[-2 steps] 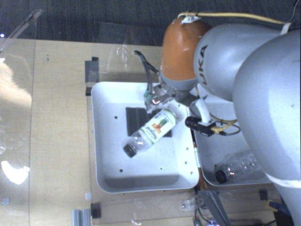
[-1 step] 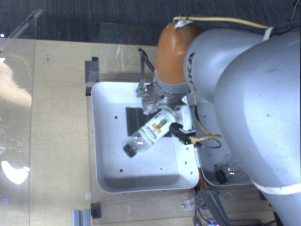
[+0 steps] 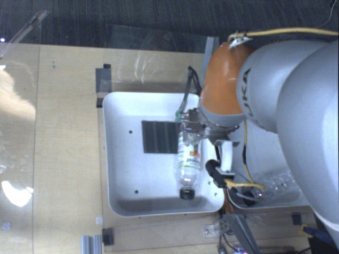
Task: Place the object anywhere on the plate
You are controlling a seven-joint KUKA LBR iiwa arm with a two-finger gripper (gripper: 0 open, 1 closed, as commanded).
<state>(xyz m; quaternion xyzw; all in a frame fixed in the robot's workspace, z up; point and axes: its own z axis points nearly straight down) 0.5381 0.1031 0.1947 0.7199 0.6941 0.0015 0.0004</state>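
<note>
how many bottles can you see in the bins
1: a clear bottle in the left bin, under the end effector. The arm covers much of the right bin.

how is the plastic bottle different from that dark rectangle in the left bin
The plastic bottle is clear, with a label band and a dark cap; the dark rectangle is opaque and near black. The bottle is rounded and long, lying on its side with its cap toward the bin's near wall; the rectangle is a flat patch on the floor. The bottle's upper end sits under the gripper, while the rectangle lies apart from it. Both are in the left bin.
</note>
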